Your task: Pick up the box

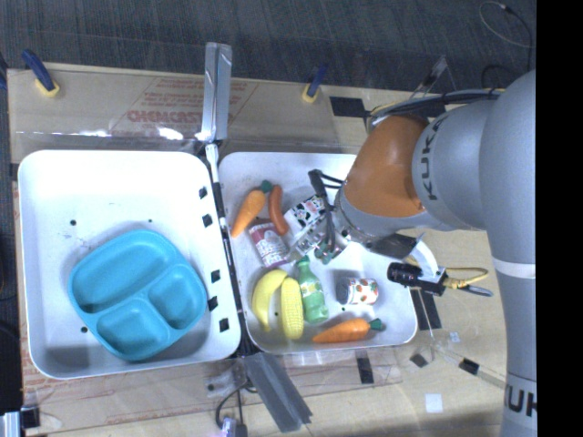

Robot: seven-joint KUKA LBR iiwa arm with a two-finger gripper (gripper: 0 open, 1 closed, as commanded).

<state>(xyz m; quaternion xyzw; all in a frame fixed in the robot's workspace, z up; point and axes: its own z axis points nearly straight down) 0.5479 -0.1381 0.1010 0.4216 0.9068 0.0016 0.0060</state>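
Observation:
The box (306, 212) is a small white carton with black patches. It lies in the right bin (392, 330) near the middle, beside a red sausage (276, 209). My gripper (321, 241) hangs low in the same bin, just below and right of the box, under the orange wrist band (387, 176). Its tip is close to the box's lower edge and above a green bottle (311, 292). I see nothing held in it.
The right bin also holds two carrots (248, 210) (343, 332), a red can (267, 244), a banana (265, 295), a corn cob (290, 306) and a small printed cup (362, 290). A blue divided plate (137, 294) lies in the left bin (55, 180).

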